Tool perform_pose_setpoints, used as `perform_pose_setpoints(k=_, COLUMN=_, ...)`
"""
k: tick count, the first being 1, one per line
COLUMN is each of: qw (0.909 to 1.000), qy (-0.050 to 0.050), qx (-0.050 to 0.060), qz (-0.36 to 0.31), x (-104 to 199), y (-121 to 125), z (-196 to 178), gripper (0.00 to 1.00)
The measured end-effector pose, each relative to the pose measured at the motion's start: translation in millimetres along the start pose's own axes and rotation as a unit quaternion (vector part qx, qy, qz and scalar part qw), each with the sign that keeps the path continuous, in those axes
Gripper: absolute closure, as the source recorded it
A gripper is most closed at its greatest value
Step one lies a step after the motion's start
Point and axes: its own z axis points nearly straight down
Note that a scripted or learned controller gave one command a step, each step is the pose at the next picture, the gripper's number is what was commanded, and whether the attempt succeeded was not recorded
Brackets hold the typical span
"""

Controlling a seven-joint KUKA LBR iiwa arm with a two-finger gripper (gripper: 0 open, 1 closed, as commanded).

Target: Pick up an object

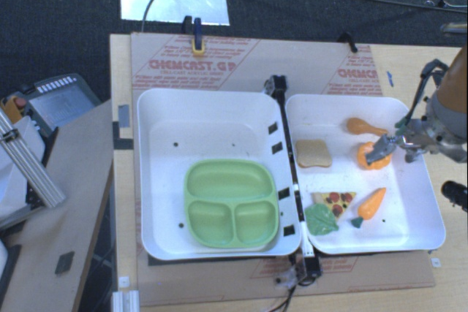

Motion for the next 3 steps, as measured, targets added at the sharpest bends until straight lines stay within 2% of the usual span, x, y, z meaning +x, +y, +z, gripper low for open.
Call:
perform_pose_setpoints(k=1, qw=1.0, qy=-0.002, qx=-0.007, qz=-0.002, x=1, y=3, z=-7, gripper=0.0)
perform_pose_setpoints(k=3, qw=1.0, qy=-0.001, qx=-0.005, qz=-0.002, x=16, y=9, z=86, gripper=0.0)
